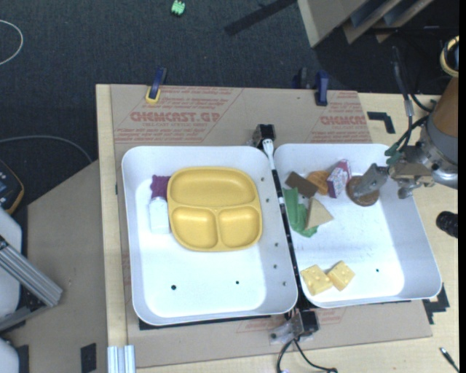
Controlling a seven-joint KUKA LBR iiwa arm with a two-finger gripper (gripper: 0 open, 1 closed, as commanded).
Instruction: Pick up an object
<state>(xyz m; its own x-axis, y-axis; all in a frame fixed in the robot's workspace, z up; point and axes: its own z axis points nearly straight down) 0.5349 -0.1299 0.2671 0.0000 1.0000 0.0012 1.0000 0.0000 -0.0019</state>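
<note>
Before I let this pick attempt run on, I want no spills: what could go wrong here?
1. The gripper hangs by the brown round piece, close to the right bin's far rim; closing might nudge the piece instead of catching it.
2. The red-and-white packet and orange piece lie crowded alongside, so they could get dragged or grabbed too.

We see dark grey carpet [87, 51] beyond the brown bench top [218, 109], a small green scrap [178, 8] lying far left, and an aluminium rail [29, 273] near left.
</note>
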